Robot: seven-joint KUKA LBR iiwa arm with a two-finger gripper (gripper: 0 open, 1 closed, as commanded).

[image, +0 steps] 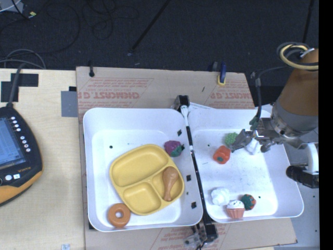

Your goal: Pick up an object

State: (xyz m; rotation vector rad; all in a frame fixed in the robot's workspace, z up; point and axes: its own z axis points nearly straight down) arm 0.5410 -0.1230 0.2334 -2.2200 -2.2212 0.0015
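My gripper (254, 142) hangs low over the upper part of the right bin (291, 207), open, its two dark fingers spread apart. A small white thing (253, 148) lies between them; whether they touch it I cannot tell. Just left of the gripper sits a green broccoli piece (231, 138), and below that a red pepper (221, 154). At the front of this bin lie a white lumpy piece (220, 196), a cupcake (235, 209) and a red-and-green item (248, 202).
The left bin (96, 155) holds a yellow divided plate (135, 168) with a chicken drumstick (169, 181) on it, a donut (119, 215) at the front and a purple-green item (174, 148) by the divider. A handheld control pendant (13, 150) lies at far left.
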